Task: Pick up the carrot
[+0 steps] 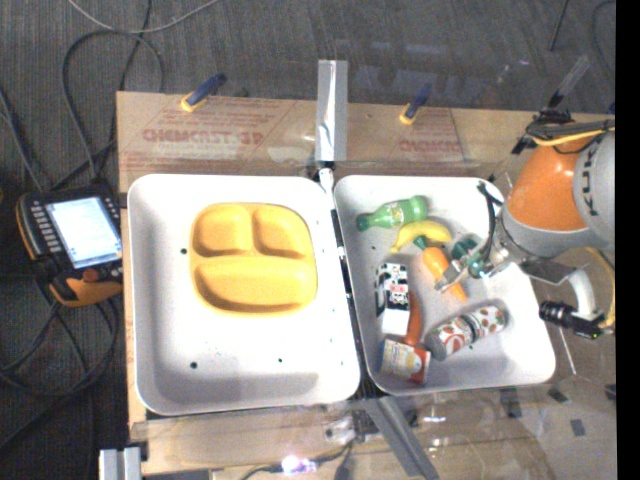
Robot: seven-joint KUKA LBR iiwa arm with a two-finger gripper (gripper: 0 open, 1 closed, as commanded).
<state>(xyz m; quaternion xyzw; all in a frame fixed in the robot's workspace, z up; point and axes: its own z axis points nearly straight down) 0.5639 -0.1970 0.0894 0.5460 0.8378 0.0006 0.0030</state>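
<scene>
Orange carrot (437, 267): lies slantwise in the right bin (530, 363), near its middle, just below the banana (421, 233) at 12 o'clock.
Gripper (473, 264): at 3 o'clock of the carrot, just beside its lower end; whether its fingers are apart or together cannot be told, and no object is seen between them.
Arm (560, 200): grey with an orange band, entering from 3 o'clock over the bin's right rim.
Green bottle (393, 213): on its side at 11 o'clock of the carrot, touching the banana.
Black-and-white carton (394, 286): at 9 o'clock of the carrot.
Red-spotted can (466, 331): on its side at 5 o'clock of the carrot.
Orange-red packet (404, 358): at 7 o'clock, near the bin's front wall.
Left bin (160, 368): holds a yellow compartment tray (254, 257).
Handheld screen (72, 230): on the floor at 9 o'clock of the left bin.
</scene>
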